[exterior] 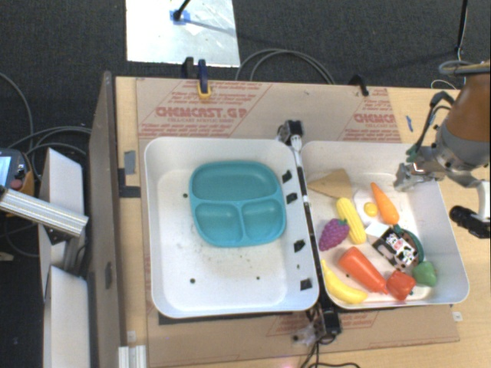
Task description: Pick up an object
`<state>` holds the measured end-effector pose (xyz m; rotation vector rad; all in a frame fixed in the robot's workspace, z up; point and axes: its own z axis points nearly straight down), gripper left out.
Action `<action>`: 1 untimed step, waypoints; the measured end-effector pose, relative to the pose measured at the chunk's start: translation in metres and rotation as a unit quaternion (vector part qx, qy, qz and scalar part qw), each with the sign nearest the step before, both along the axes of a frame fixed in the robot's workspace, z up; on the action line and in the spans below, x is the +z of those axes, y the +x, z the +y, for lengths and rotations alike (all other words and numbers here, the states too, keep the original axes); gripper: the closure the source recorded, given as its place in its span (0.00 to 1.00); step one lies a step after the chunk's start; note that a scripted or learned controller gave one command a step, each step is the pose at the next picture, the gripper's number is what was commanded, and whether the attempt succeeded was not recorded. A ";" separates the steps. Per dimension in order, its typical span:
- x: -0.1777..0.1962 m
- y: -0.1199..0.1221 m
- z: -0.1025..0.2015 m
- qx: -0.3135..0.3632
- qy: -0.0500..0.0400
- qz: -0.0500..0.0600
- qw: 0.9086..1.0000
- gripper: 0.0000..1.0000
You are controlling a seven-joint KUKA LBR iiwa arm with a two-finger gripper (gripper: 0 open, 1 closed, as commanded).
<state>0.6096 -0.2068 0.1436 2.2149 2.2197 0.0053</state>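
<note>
I see dark carpet (pixel 322 14) across the top of the frame, a white sheet (pixel 182 23) at upper centre, and black cables (pixel 23 140) trailing at left.

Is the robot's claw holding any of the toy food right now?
Nothing shows in the grey two-finger gripper, at the right white bin's far edge; the orange toy carrot lies apart.

Right bin (pixel 453 236) crowded; left roomy

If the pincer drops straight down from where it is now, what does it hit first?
Probably bare floor of the right bin, near its upper right corner. The pincer sits right of the small carrot, though depth is unclear.
</note>
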 end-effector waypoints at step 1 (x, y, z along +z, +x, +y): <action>0.020 0.038 0.001 0.002 0.000 -0.001 1.000 1.00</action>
